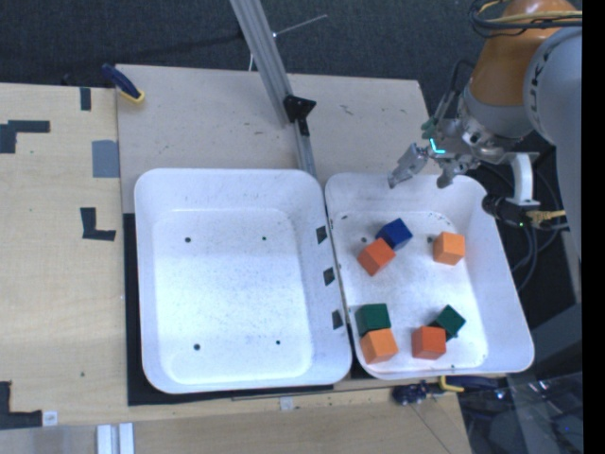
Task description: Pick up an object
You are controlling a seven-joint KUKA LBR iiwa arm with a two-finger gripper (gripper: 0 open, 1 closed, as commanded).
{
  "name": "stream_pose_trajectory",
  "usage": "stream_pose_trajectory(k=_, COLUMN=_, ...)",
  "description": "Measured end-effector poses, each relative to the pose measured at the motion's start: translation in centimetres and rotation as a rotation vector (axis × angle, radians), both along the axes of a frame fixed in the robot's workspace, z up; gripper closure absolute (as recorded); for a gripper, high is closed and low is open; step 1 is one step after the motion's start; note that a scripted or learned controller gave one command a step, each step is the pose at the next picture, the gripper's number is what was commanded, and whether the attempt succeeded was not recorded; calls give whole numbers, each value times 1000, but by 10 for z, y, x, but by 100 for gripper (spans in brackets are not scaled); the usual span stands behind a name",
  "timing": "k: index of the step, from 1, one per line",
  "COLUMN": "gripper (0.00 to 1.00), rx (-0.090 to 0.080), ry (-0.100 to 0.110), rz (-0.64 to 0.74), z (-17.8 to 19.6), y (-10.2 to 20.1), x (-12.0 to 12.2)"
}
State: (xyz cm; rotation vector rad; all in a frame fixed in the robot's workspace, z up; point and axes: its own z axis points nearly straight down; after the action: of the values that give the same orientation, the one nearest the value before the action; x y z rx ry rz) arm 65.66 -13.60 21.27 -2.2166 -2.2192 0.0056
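Nearest the camera, two orange cubes [379, 344] [428, 341] sit at the front of the right bin [501, 348], each touching a dark green cube [372, 317] [450, 320] just behind. Farther back, a blue cube [394, 233] touches another orange cube [376, 254]; a fourth orange cube [449, 248] lies apart. Above the bin's far rim hangs the gripper [425, 170], fingers spread, pinching nothing. Beside it stands the left bin [151, 197].
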Motion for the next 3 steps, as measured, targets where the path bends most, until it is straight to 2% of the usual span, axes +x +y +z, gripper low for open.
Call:
stream_pose_trajectory(k=1, gripper=0, rx=-2, ry=-5, rz=1, z=3, y=0, x=1)
stream_pose_trajectory(k=3, gripper=0, rx=-2, ry=2, rz=1, z=-118, y=-4, x=13)
